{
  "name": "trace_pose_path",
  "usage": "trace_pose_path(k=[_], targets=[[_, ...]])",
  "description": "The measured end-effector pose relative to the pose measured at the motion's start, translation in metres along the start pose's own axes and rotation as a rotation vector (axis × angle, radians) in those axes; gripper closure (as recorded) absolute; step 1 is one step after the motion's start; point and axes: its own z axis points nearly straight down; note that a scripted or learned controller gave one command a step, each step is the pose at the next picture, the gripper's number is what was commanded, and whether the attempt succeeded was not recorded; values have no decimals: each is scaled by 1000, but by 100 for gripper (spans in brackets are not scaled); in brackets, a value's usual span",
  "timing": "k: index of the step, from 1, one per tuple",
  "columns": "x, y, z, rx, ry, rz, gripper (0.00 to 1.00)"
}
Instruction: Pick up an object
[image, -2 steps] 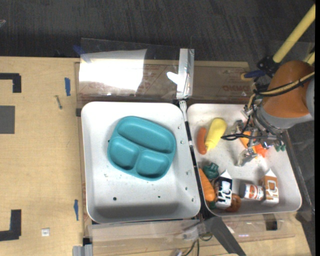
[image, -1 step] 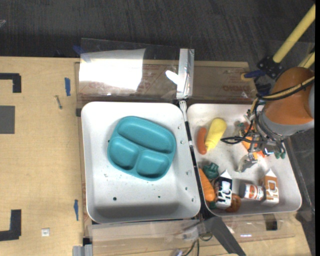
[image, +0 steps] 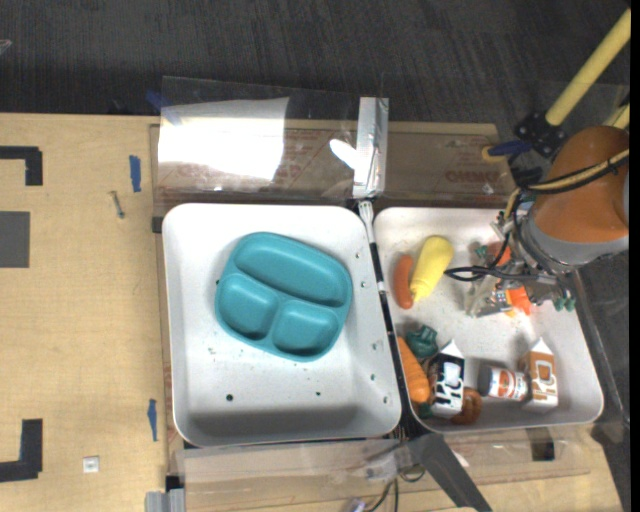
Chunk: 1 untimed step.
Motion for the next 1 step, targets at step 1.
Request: trace_pose_path(k=[1], targets=[[-56, 31, -123, -2, 2, 102, 100]])
